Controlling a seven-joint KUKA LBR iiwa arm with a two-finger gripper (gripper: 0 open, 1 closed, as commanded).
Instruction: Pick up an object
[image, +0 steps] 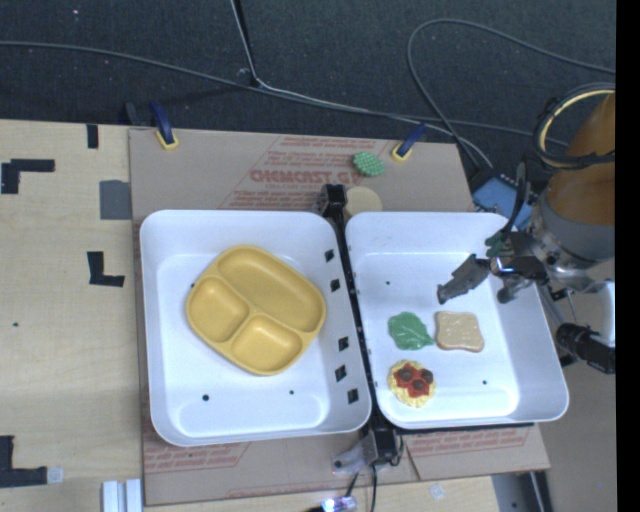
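In the right bin (500, 400) lie three toy foods: a green leaf (408, 330), a tan slice of toast (459, 331) just right of it, and a yellow tart with red topping (411, 383) nearer the front. My gripper (485, 287) hovers over the bin's right half, above and behind the toast. It is open, with one dark finger (456, 282) pointing left and the other (514, 289) near the bin's right wall. Nothing is between the fingers.
A yellow divided plate (256, 308) lies in the left bin (170, 400). A small green toy (368, 163) rests on the cardboard behind the bins. Black clips line the divider between the bins, and cables run across the dark floor behind.
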